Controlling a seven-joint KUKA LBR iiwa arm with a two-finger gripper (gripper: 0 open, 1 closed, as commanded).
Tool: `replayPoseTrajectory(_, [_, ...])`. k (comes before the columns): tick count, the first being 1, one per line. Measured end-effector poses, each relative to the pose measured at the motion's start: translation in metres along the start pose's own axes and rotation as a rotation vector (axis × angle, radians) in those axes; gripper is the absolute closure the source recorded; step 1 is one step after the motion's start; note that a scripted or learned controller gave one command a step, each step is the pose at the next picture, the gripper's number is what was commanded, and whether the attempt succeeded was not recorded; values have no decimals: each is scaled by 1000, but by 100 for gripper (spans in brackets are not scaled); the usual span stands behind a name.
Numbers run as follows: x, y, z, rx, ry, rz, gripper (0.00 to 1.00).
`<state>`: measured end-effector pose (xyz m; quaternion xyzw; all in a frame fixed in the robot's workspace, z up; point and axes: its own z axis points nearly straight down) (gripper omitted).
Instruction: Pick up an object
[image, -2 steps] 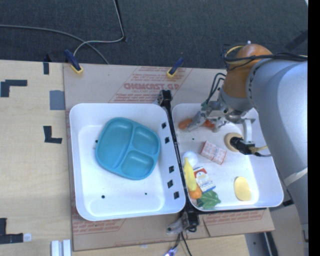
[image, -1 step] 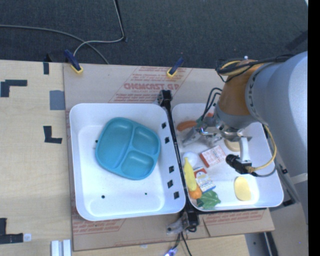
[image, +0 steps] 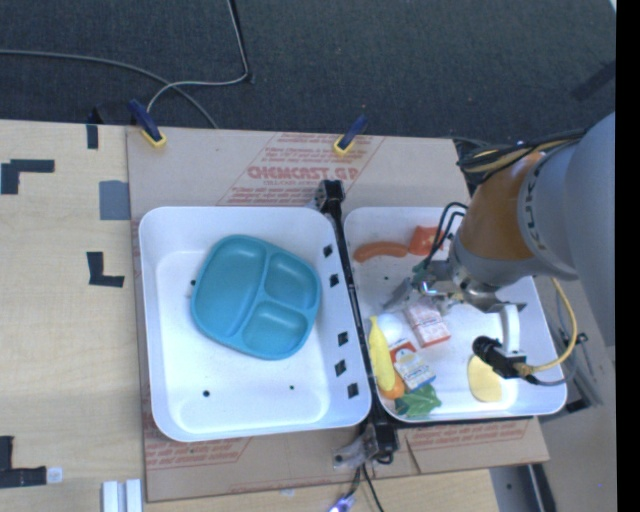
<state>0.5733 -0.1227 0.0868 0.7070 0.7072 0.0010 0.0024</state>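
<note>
- Looming largest and nearest the lens, the grey KUKA arm (image: 590, 200) comes in from the right, its orange band (image: 495, 215) sitting over the right bin.
- Below that band, the gripper (image: 428, 285) hangs low over the middle of the right bin (image: 545, 400); whether the jaws are open or closed cannot be told, and nothing can be seen held between them.
- Just beneath the gripper lies a small white packet with red print (image: 427, 325), close enough that contact cannot be judged.
- A second small carton, red, white and blue (image: 410, 365), lies beside it toward the bin's front edge.
- Along the right bin's left wall lies a yellow banana (image: 378, 350), with an orange piece (image: 394, 383) against it and a green leafy item (image: 420, 402) near the front rim.
- A yellow lemon-like object (image: 484, 380) rests in the front right part of the bin, next to a black cable fitting (image: 490, 352).
- An orange carrot-shaped item (image: 378, 250) lies near the back wall, with a small orange block (image: 425, 240) to its right.
- The left bin (image: 170, 400) holds a blue divided plate (image: 256, 296), tilted, with three compartments.
- Both bins sit on a cardboard sheet (image: 290, 170) with red lettering, fixed by yellow-and-blue clamps (image: 148, 125) at its far edge.
</note>
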Motion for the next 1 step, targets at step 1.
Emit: replayPoseTrajectory(1, [0, 0, -10, 0, -1, 0, 100])
